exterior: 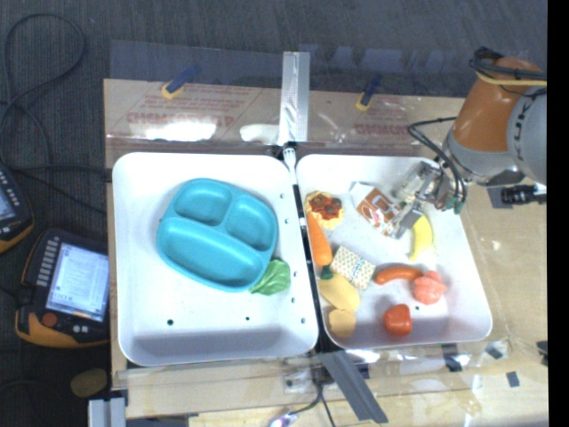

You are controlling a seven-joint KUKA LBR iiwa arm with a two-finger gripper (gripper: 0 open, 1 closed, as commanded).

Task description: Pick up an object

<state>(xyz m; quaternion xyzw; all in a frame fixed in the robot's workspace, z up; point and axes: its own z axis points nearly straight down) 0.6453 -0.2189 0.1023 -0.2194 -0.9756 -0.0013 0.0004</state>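
The right bin holds several toy foods. A banana lies near its right wall, with an orange-and-white packet to its left. My gripper hangs low over the bin's upper right, between the packet and the banana. A pizza slice, a carrot, a cracker, a sausage, a pink fruit, a red tomato and yellow pieces fill the rest of the bin.
In the left bin sits a blue divided plate with a green leaf at its lower right edge. A metal bar stands behind the bins. A handheld pendant lies left of the bench.
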